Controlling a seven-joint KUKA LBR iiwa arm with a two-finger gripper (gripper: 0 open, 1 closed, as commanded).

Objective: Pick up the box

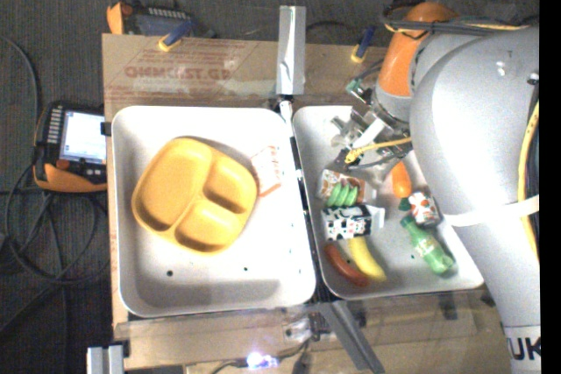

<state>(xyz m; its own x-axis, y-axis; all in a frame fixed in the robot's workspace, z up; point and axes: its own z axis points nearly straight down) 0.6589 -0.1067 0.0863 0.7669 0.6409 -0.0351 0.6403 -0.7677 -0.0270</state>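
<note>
Camera view from above has the gripper [352,134] low over the far part of the right bin [311,144], hanging from the grey arm with its orange band; whether it is open or closed cannot be told, and nothing is seen held in it. Just below it in the view, apart from it, lies a small green-and-red box [340,188], and touching that one's near side is a black-and-white box [348,225]. Further out the same way lie a banana [369,259] and a red sausage [343,266], side by side. To the gripper's lower right are an orange piece [401,179], a small red-and-white item [422,208] and a green bottle [429,249]. Well to its left, the left bin [219,285] holds a yellow divided plate [196,194] and a white-and-red card [270,169].
</note>
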